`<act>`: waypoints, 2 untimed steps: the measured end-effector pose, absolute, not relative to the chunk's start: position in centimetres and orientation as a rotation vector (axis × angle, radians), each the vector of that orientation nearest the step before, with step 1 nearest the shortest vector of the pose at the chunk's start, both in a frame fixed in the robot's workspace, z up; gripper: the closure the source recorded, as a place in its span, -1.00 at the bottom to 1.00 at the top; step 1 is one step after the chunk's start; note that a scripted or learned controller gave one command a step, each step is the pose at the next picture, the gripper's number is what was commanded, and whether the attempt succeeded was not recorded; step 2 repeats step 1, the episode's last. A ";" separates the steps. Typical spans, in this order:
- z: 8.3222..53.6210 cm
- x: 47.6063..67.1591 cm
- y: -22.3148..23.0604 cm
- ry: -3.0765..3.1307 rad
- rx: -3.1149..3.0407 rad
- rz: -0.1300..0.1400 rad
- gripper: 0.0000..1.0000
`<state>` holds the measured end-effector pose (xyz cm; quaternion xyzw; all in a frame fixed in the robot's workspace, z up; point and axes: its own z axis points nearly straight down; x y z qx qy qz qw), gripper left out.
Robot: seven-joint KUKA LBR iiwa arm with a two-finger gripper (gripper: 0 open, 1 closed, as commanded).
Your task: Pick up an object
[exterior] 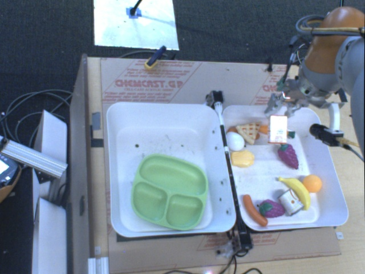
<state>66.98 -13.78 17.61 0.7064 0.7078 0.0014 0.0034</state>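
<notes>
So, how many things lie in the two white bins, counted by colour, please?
Green: 1, the divided plate in the left bin.
Yellow: 2, banana, lemon-like piece.
Orange: 3, ball, carrot-like stick, waffle wedge.
Purple: 2, grapes, second purple fruit.
White: 2, egg, small carton.
Grey: 1, can.
Total: 11.

The hand [283, 103] hangs above a small white carton [278, 129].
</notes>
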 end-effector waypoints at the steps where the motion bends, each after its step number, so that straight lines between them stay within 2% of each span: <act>1: 18.5 66.9 -4.9 2.228 2.214 0.006 1.00; 2: 18.5 66.9 -4.9 2.228 2.214 0.006 1.00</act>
